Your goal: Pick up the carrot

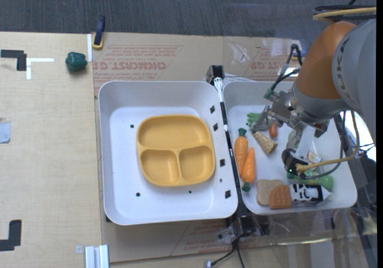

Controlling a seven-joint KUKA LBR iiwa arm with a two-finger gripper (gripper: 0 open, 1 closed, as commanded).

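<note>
— In the left bin (119,96), what have you got?

— A yellow divided plate (176,149) at its centre. Across in the right bin (335,198), I see the carrot (240,149) at nine o'clock, along the left wall, with a second carrot (249,166) just beside it at five o'clock.

— And the gripper (270,118)?

— It hangs near the carrot, at its two o'clock, apart from it. I cannot tell whether it is open or closed.
</note>
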